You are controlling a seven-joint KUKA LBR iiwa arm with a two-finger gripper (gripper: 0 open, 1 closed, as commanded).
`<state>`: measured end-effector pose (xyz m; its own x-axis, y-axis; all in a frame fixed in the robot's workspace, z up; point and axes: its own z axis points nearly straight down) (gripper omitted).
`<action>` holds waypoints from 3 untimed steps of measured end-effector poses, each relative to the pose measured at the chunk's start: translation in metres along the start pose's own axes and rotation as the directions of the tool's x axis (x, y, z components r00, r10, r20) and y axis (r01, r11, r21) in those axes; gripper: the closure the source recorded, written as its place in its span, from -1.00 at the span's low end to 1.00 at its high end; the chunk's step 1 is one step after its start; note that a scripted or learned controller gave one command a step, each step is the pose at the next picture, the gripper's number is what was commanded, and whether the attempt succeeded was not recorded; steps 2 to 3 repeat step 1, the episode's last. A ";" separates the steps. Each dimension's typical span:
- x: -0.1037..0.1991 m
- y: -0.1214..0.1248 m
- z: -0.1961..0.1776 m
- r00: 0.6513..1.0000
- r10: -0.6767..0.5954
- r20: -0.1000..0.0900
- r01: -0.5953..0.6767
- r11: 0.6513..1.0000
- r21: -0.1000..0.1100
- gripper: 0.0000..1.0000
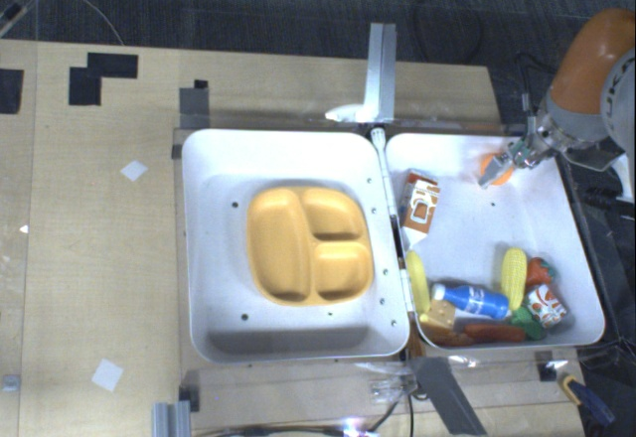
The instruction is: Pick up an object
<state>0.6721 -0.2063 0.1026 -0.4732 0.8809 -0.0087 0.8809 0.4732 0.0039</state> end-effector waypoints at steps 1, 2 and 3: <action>0.035 0.006 -0.143 0.954 0.299 -0.002 -0.299 0.954 -0.007 1.00; 0.035 0.006 -0.143 0.954 0.299 -0.002 -0.299 0.954 -0.007 1.00; 0.035 0.006 -0.143 0.954 0.299 -0.002 -0.299 0.954 -0.007 1.00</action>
